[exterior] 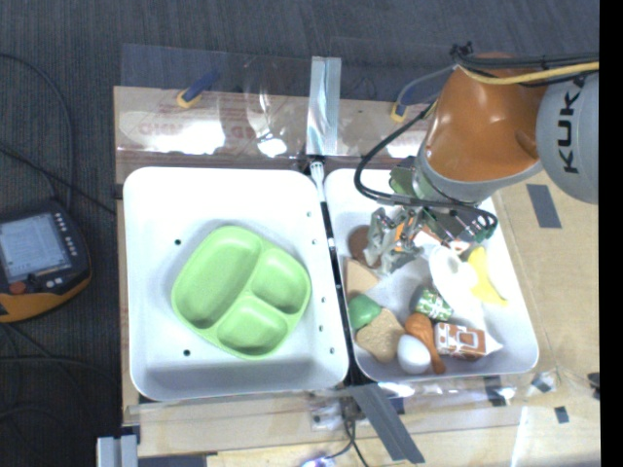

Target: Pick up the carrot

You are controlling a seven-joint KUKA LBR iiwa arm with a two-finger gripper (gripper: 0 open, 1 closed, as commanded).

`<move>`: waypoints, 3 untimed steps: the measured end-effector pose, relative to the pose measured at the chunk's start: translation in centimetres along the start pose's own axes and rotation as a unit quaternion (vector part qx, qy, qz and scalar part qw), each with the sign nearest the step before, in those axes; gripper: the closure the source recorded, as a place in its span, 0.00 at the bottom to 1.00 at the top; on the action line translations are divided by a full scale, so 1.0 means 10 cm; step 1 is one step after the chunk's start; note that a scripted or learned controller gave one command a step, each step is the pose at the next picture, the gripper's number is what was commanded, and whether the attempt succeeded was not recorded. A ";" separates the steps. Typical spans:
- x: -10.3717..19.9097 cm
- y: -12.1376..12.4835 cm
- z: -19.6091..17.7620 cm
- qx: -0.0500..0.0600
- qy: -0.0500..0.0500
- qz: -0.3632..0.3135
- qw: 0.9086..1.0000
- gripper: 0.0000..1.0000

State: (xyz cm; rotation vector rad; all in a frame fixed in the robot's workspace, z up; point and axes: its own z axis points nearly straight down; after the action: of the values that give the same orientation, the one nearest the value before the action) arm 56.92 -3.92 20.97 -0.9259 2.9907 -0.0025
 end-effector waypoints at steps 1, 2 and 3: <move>-0.23 0.44 -0.72 -0.002 0.001 -0.142 0.990 1.00; 0.32 0.51 -0.24 -0.006 0.004 -0.343 0.939 1.00; 0.30 0.52 -0.34 -0.005 0.002 -0.342 0.940 1.00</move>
State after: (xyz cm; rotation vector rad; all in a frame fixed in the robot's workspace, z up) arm 51.49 -1.28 24.28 -1.8986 2.5001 0.0059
